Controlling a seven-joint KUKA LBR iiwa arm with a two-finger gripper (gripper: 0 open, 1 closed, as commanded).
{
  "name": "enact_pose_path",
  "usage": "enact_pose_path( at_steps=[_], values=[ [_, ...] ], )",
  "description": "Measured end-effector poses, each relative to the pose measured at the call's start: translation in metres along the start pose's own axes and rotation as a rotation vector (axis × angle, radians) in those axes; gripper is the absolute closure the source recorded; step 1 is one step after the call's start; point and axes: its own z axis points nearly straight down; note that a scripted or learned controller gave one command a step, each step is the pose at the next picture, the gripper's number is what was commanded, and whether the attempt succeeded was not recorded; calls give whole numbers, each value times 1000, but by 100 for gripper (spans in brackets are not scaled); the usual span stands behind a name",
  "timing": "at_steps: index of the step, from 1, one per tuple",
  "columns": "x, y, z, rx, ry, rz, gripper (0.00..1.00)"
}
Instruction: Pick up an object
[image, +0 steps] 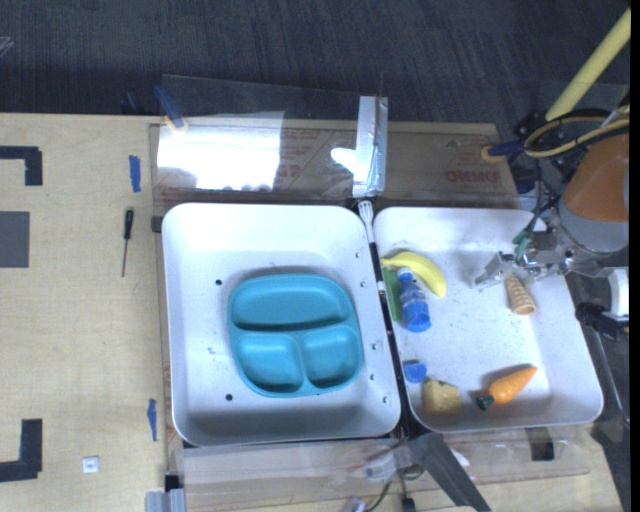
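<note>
and here's the bench from above: two white bins side by side. the left bin carries a blue divided tray, sitting near its middle, three compartments showing.

over to the right bin, where the pickable bits lie scattered. a yellow banana curves near the bin's upper left, and just below it, touching or nearly so, a blue bottle lies on its side along the divider. down at the near edge there's a small blue piece, a tan potato-like lump right beside it, and an orange carrot with a green end, tilted, just to the right of that lump.

the arm comes in from the right, orange band in sight, and the gripper hangs over the upper right part of the right bin. a tan cone-like object lies just under and beside it. whether the gripper is apart or together, i cannot tell from here; nothing is seen clamped in it.
</note>
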Motion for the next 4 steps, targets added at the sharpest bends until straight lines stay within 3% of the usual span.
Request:
enact_pose_path(
  at_steps=[1,2,3,4],
  values=[
    [-3,3,-16,-11,-11,-1,100],
    [0,3,-15,-8,-6,-3,0],
    [2,9,9,-14,0,-12,0],
    [-1,10,-2,-18,-12,-13,100]
  ],
)
